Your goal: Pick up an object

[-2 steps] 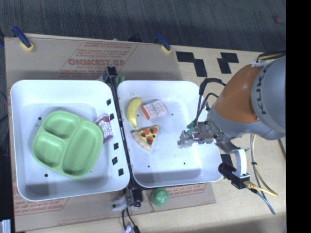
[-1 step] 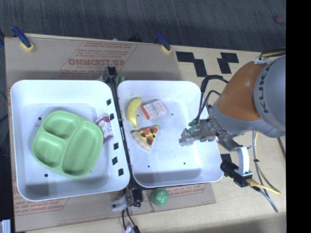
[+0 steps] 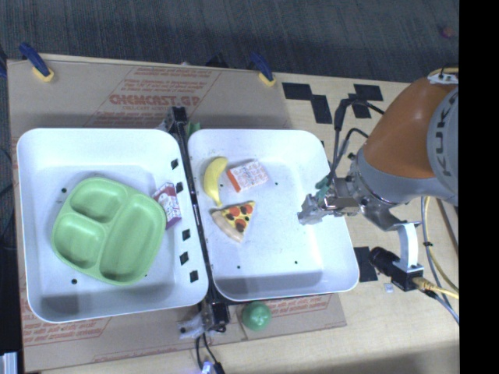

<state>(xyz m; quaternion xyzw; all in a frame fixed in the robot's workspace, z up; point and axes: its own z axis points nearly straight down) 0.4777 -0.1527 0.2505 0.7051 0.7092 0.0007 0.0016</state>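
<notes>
In the right bin (image 3: pixel 312 275) lie a yellow banana (image 3: pixel 214 178), a small white and orange carton (image 3: pixel 246 176) and a toy pizza slice (image 3: pixel 235 218), all in its left half. My gripper (image 3: pixel 309 212) hangs over the right part of that bin, well to the right of the pizza slice, with nothing seen between its fingers. In the left bin (image 3: pixel 39 287) a green divided plate (image 3: pixel 107 229) lies beside a small dark red packet (image 3: pixel 168 203).
A green ball (image 3: pixel 255 315) sits on the cardboard just in front of the right bin. Black clips line the divider (image 3: pixel 189 209) between the bins. Blue and yellow clamps (image 3: pixel 37 62) hold the cardboard's far edge. Cables run at the right.
</notes>
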